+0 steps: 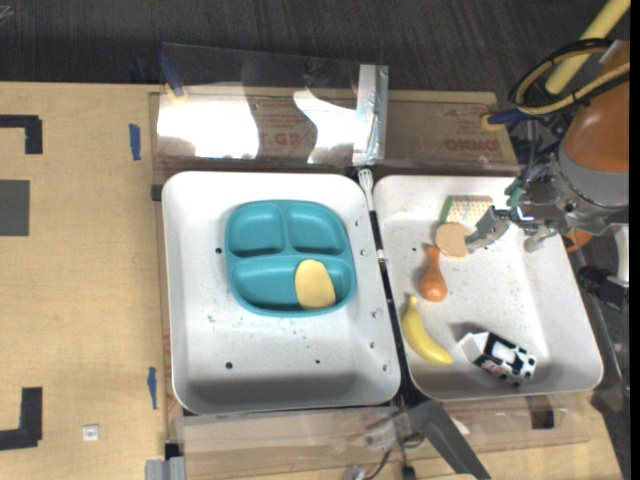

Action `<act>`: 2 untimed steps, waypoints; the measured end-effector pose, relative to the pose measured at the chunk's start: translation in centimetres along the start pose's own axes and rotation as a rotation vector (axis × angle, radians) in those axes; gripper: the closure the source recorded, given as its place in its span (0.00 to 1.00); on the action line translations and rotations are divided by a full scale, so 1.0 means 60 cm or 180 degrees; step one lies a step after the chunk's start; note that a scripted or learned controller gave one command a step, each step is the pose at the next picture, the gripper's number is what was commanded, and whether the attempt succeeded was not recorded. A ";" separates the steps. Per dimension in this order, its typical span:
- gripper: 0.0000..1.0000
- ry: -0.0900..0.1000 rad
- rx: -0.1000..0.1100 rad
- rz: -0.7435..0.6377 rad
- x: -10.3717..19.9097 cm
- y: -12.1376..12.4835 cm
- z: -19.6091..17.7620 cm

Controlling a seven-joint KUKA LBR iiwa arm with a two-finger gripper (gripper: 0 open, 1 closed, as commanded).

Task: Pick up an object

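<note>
You had the gripper [497, 226] low in the right bin [560, 328] w/ jaws apart and nothing between them, just beside the tan round piece [452, 239] — it touched the orange carrot-like toy [432, 280], so a skewed close risked nudging both away.

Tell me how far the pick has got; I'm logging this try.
Done: the hand is down inside the right bin, at its far side, next to the tan round piece. In hand: nothing I can see; whether it grips anything is unclear. Left: the grasp and lift. The banana, orange piece and black-and-white toy lie on the bin floor; the yellow item sits in the teal tray.
</note>
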State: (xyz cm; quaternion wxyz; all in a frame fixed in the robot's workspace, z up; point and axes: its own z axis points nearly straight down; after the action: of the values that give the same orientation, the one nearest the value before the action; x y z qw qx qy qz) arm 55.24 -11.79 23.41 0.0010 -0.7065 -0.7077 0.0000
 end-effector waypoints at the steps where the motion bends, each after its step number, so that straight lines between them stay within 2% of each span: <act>1: 0.00 0.0002 0.0024 0.0015 0.024 0.024 0.163; 2: 0.00 -0.0002 -0.0002 -0.0456 -0.009 -0.013 0.134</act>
State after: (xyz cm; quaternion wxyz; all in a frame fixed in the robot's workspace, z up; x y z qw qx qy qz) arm 54.48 -12.31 15.38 0.0005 -0.6541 -0.7564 0.0000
